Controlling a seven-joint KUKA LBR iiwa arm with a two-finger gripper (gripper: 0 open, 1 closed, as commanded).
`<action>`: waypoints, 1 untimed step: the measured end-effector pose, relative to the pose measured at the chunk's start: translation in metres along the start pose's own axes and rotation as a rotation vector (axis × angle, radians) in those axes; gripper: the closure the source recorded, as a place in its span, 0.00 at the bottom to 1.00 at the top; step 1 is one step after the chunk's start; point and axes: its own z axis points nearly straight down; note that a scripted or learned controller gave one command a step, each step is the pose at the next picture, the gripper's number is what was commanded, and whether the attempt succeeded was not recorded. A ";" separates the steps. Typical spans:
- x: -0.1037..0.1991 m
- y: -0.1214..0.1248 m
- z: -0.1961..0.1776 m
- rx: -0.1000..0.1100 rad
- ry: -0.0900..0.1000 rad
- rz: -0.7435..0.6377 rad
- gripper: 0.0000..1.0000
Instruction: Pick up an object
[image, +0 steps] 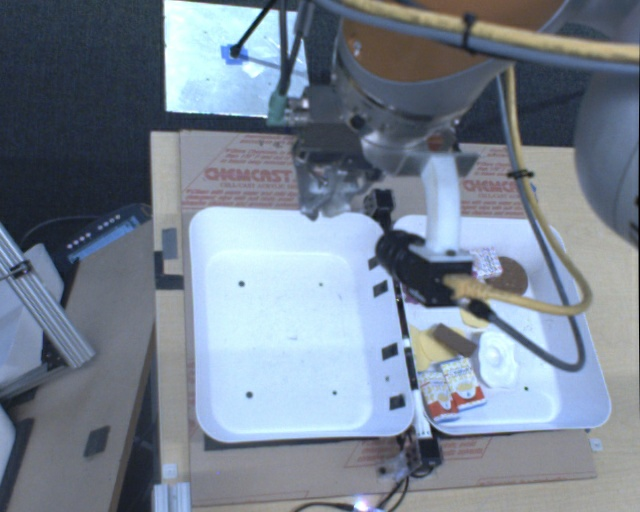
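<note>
Arm enters from the right, wrist over the far rim of the left bin (215, 330). Claw (335, 195) hangs at that rim, near the divide between bins; open or closed: cannot tell. Nothing seen between its parts.

Right bin (590, 400) holds the objects: small red-and-white carton (452, 387) near the front, print too small to read; white rounded item (498, 358) just beside it; pale yellow flat piece (428, 345); brown disc (510, 275) toward the back, touching a small patterned packet (486, 263).

Cardboard sheet (240, 170) under the bins on the table (100, 300) reads "CHEMCAST" in red.
</note>
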 end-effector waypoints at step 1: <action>-0.070 0.059 0.017 0.000 -0.008 0.028 1.00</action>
